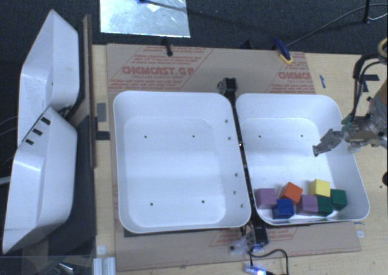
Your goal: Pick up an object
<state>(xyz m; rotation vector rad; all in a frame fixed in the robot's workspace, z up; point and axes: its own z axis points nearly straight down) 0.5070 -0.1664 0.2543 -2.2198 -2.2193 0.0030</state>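
Observation:
Several small blocks huddle at the front edge of the right bin (285, 116): a purple one (265, 197), an orange one (291, 191), a blue one (283, 208), a yellow one (321, 188) and a green one (336, 198). My gripper (321, 145) hangs over the bin's right side, above and behind the blocks, well apart from them. It points left and down, with nothing seen in it.
The left bin (176, 159) lies beside the right one, a black divider (241, 152) between them. Both rest on a cardboard sheet (182, 68). White housings (42, 128) stand at the far left, and a blue clamp (282, 51) sits at the back.

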